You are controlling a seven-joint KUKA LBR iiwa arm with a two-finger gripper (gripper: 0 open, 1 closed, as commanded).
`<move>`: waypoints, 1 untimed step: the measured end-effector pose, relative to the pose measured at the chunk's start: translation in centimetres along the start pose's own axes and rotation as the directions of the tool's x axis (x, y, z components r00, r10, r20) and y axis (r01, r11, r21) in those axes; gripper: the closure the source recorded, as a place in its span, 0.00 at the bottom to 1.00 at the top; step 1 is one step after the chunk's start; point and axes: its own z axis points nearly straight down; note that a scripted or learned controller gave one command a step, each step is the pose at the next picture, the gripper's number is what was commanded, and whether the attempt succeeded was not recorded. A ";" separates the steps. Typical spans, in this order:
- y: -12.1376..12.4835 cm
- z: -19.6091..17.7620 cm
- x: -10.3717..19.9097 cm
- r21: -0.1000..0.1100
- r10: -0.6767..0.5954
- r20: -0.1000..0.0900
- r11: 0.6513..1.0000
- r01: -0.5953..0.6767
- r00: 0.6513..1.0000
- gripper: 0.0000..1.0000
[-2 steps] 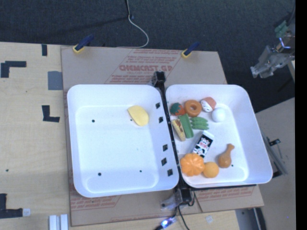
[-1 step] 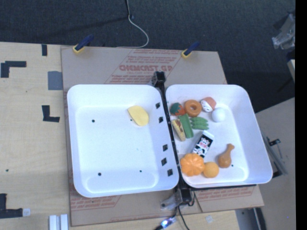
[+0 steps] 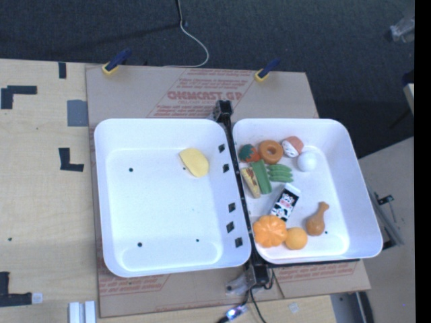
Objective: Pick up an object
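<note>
The right bin (image 3: 350, 180) holds several toy foods: a brown doughnut (image 3: 271, 151), a white egg (image 3: 308, 161), a pink-and-white piece (image 3: 292, 145), a green vegetable (image 3: 279, 173), a sandwich-like piece (image 3: 253, 180), a small black-and-white carton (image 3: 285, 204), a drumstick (image 3: 317, 219), an orange pumpkin (image 3: 269, 231) and a small orange ball (image 3: 295, 238). A red-and-green piece (image 3: 247, 153) lies by the divider. In the left bin (image 3: 111, 200) a single yellow piece (image 3: 194, 161) rests near the back right.
Both bins sit on a cardboard sheet (image 3: 195, 93) held by two blue-and-yellow clamps (image 3: 116, 61) at the back. A thin cable (image 3: 192, 36) runs over dark carpet behind. Black clips (image 3: 231, 207) line the seam between the bins.
</note>
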 end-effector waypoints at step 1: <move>-14.4 28.8 -1.8 0.023 0.004 -0.010 1.000 -0.004 1.000 1.00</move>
